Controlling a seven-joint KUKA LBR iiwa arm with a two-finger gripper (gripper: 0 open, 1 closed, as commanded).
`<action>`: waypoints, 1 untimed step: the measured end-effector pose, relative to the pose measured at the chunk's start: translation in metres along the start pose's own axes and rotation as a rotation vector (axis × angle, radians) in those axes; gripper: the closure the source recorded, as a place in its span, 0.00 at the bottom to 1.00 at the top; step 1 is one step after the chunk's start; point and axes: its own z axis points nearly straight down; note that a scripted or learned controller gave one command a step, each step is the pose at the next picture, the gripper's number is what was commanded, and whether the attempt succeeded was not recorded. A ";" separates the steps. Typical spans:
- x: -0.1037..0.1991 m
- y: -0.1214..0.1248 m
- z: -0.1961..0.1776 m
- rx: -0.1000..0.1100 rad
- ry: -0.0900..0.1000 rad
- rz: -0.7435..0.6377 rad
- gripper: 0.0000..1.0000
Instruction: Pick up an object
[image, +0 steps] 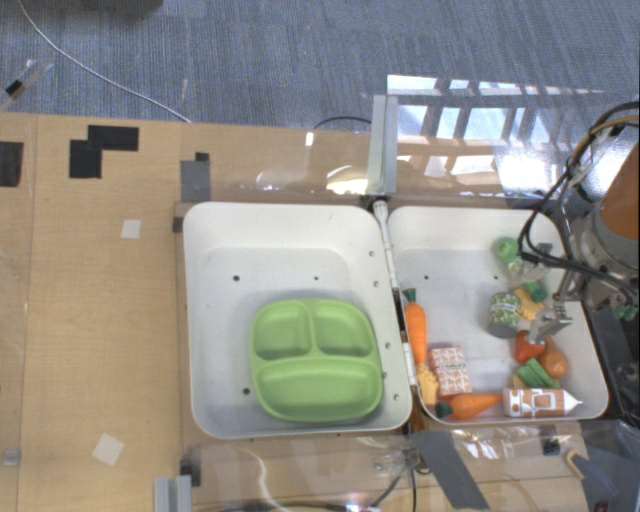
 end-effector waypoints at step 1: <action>-0.047 0.002 0.112 0.003 -0.009 -0.042 0.00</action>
